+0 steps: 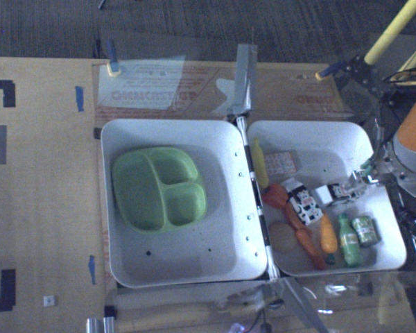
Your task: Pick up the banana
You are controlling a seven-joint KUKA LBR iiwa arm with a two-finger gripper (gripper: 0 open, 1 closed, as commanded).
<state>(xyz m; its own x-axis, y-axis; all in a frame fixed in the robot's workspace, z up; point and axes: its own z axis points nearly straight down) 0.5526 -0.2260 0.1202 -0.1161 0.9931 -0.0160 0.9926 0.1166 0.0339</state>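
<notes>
Yellow and slim, the banana (pixel 261 164) lies along the nine o'clock wall of the right bin (pixel 319 132), just beside the divider between the two bins, running roughly twelve to six. We see the gripper (pixel 348 188) low over the same bin toward its three o'clock side, well apart from the banana; whether it is spread or pressed together we cannot tell, and nothing shows pinched in it. At six o'clock from the gripper stand a green bottle (pixel 347 241) and a small green can (pixel 365 230), with an orange piece (pixel 328 235) just beside the bottle. A black-and-white carton (pixel 304 204) sits near the bin's centre, and a pinkish card (pixel 280 163) lies just beside the banana. In the left bin (pixel 125 255) rests a green divided tray (pixel 159 188).
</notes>
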